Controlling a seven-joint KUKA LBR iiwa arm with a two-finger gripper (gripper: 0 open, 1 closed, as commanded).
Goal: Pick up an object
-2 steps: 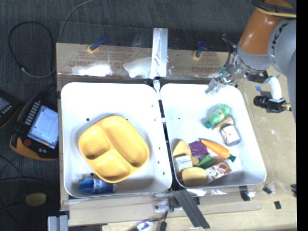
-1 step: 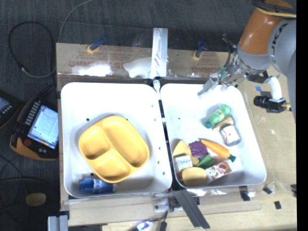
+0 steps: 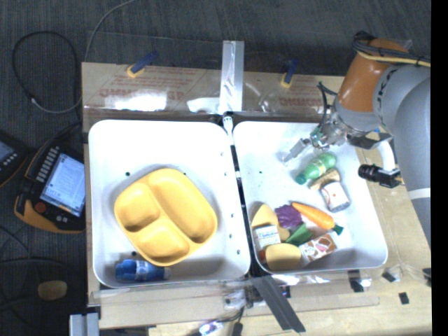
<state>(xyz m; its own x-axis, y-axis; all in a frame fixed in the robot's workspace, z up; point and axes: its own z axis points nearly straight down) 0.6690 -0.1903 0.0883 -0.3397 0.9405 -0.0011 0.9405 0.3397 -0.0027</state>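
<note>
A wooden bench [image 3: 175, 89] seen from above stands on dark grey carpet [image 3: 280, 12]. A thin cable [image 3: 42, 68] loops over the carpet at the upper left, and a handheld control pad [image 3: 52, 187] with a lit screen lies on the floor left of the bench. Two small clamps, blue and yellow, sit on the bench's far edge.

Two shallow white bins sit side by side, touching along the middle. The left bin [image 3: 112, 138] holds two things: one yellow divided plate [image 3: 165, 215] with three sections, tilted, and one small blue object [image 3: 138, 270] at the near edge, just beside the plate.

The right bin [image 3: 259, 145] holds a cluster of toy food. One green bottle [image 3: 315, 169] lies near the far right side, with one small brown-and-white bottle [image 3: 333, 193] just beside it. Nearer the front lie one orange carrot [image 3: 313, 215], one purple piece [image 3: 288, 215], one green piece, two yellow pieces and one small red-and-white packet, packed close together.

The grey arm [image 3: 413, 138] with its orange band [image 3: 360, 82] reaches in from the right. Its gripper [image 3: 302, 148] hangs low over the far part of the right bin, just beside the green bottle, fingers spread apart with nothing between them.
</note>
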